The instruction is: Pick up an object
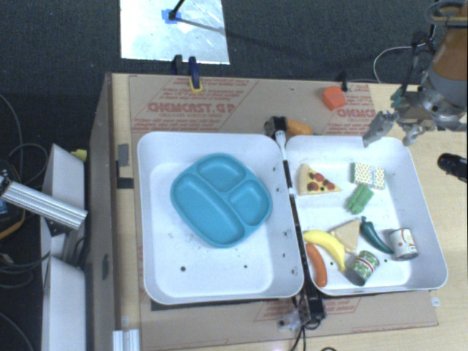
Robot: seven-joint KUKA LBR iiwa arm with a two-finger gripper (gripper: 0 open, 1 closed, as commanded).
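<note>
Dark carpet surrounds a cardboard-topped bench [219,101] that carries two shallow white bins side by side. Left bin [157,196]: a blue divided plate [219,198] lies at its centre. Right bin [420,218]: a pizza slice [318,180] near the left wall, a patterned white block [368,174] and a green pod-like piece [359,197] toward the far edge, a dark green pepper [371,234] right of centre, and a banana [327,244], an orange sausage-shaped piece [317,262], a green can [363,265] and a small white can [401,243] along the near edge. An orange block [333,97] sits on the bench beyond the bins.

Gripper [387,130] — hanging over the far right corner of the right bin, above the rim, fingers spread, nothing between them. No object has yet been engaged.

Step in hand, as judged: choosing and approaching a target. The green pod-like piece is a fair candidate — it lies apart from its neighbours, with only the patterned block just beside it. Its long axis runs from the far edge toward the near-left corner; the fingers would best close across that axis, over its narrow width, after a straight descent onto its middle. The near-edge cluster is crowded and invites a failed closure.
</note>
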